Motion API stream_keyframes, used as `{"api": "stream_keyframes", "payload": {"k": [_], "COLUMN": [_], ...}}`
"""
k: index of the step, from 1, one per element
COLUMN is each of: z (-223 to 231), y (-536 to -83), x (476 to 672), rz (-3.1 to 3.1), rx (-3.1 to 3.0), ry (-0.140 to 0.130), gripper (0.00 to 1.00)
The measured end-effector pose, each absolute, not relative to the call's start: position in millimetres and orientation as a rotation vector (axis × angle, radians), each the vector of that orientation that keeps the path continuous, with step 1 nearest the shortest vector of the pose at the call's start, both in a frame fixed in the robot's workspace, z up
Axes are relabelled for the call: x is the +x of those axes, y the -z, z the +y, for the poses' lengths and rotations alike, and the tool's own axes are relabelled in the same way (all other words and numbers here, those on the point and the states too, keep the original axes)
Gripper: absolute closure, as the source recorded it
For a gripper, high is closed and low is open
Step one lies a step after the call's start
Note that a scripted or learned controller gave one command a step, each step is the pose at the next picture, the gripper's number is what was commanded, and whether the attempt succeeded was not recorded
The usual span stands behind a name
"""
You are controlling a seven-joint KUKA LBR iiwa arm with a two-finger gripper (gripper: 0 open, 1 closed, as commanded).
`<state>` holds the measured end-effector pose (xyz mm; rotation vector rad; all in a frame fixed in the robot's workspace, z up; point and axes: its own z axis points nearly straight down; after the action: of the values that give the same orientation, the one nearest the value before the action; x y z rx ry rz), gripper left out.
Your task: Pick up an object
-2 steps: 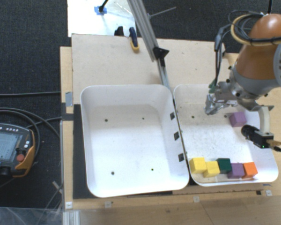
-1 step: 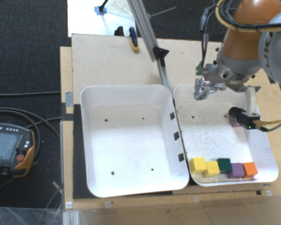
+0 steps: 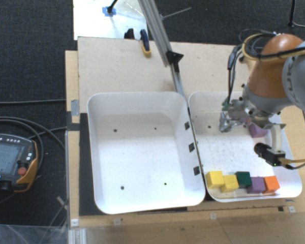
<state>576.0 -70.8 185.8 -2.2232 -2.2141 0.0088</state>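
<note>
Nearest the lens, at six o'clock, runs the bench's (image 3: 142,220) front edge. Largest after the bench itself is the left bin (image 3: 142,151), its floor open from wall to wall, its right rim touching the right bin (image 3: 213,136). That right bin has free floor through its middle and toward ten o'clock. The arm (image 3: 277,70), grey with an orange band, enters from three o'clock and hangs over the right bin's far half. Its gripper (image 3: 227,123) sits low near the bin floor; whether its claw is apart or together cannot be told. Along the right bin's front wall at five o'clock sit blocks in a touching row: two yellow blocks (image 3: 215,179), a green block (image 3: 243,178), a purple block (image 3: 255,184), an orange block (image 3: 271,183). Another purple block (image 3: 256,131) lies at the arm's wrist, partly hidden, just right of the gripper.
</note>
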Motion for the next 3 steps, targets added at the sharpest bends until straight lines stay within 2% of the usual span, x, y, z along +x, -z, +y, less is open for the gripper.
{"api": "stream_keyframes", "payload": {"k": [1, 2, 3], "z": [-69.8, -19.9, 30.8], "y": [-207.3, -228.8, -203.8], "x": [540.8, 538.7, 611.5], "rz": [-2.221, -2.234, -2.234], "rx": [-2.221, -2.211, -2.21], "ry": [0.0, 0.007, 0.007], "gripper": [1.0, 1.0, 1.0]}}
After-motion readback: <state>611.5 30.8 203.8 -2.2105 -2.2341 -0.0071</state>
